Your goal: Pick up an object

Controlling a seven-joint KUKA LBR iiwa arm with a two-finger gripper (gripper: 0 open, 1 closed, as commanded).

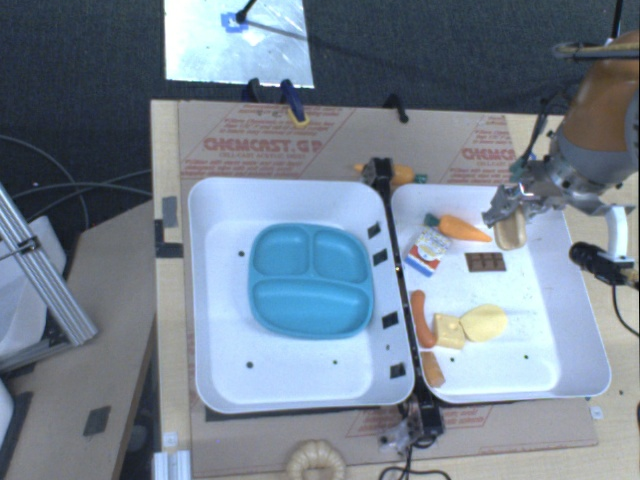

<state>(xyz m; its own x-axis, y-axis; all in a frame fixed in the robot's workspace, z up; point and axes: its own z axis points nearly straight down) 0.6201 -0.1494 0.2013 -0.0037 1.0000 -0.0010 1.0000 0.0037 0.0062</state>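
Note:
My gripper [510, 211] hangs over the far side of the right bin [575, 313], just right of an orange carrot [463, 228]. A small pale tan object [510, 234] sits directly under the gripper, touching or nearly touching it; whether it is gripped is unclear. Loose in the same bin lie a white packet with red and blue print [430, 250], a brown chocolate bar [486, 262], a reddish sausage [422, 318], a yellow cheese wedge [448, 332], a pale yellow rounded piece [486, 320] and a small orange piece [432, 368].
The left bin [215, 268] bears a blue divided plate [308, 280]. A black divider [395, 268] runs between the bins. The arm comes in from the right above the right bin's far corner. A shiny sheet [236, 28] lies beyond the bench.

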